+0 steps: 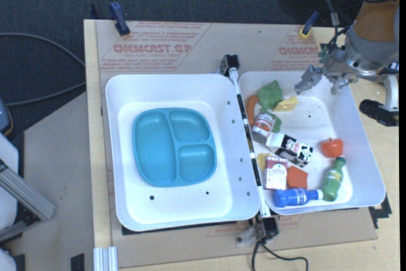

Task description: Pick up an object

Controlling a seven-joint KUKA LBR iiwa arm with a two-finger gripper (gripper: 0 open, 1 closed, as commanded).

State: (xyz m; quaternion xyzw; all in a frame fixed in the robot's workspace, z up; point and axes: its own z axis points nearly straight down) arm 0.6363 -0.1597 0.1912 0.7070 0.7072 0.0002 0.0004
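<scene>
The right bin (355, 136) holds several small objects. Among them are a green leafy piece (271, 94), a yellow piece (287, 103), an orange carrot (252, 108), a small can (263, 125) and a black-and-white box (294, 149). A red tomato (332, 148), a green bottle (333, 179), a blue bottle (297, 197), a red-and-white carton (275, 173) and an orange block (297, 177) also lie there. My gripper (323, 81) hangs over the bin's far edge, to the right of the green piece. It is open, with nothing between its fingers.
The left bin (127, 105) carries a blue divided plate (176, 146). A black hinge strip (244, 130) runs between the bins. Blue clamps (118, 17) (308, 25) hold the cardboard base at the back. The arm's orange band (377, 16) rises at the far right.
</scene>
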